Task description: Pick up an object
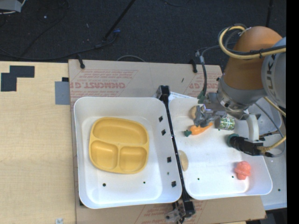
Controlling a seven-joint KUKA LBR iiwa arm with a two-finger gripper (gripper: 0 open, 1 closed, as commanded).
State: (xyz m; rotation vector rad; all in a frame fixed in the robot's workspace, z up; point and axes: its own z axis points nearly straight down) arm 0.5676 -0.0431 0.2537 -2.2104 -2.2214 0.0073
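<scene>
2 shallow white bins sit side by side on a sheet of printed cardboard (121, 80), with a black strip (170, 139) running along the seam between them. The left bin (79, 148) holds 1 yellow plate (119, 144) with 3 compartments, lying flat near the bin's middle. The right bin (215, 171) holds several small things.

The grey arm (250, 64) with its orange band reaches in from the right, and the gripper (203, 118) hangs over the far half of the right bin. Just beneath and in front of it lies an orange toy carrot (200, 130) with its green end pointing toward the seam. The gripper's tip overlaps the carrot's upper edge in this view, but it cannot be told whether they touch, nor whether the gripper is open or closed; nothing can be seen clamped in it.

A small tan piece (193, 111) lies just beyond the gripper, close to the bin's far wall. A green-and-white patterned can (228, 123) lies on its side just to the right of the carrot. 1 flat tan disc (183, 160) rests against the bin's left wall, near the seam. A pink toy (242, 170) sits well apart from the rest, in the near right corner.
</scene>
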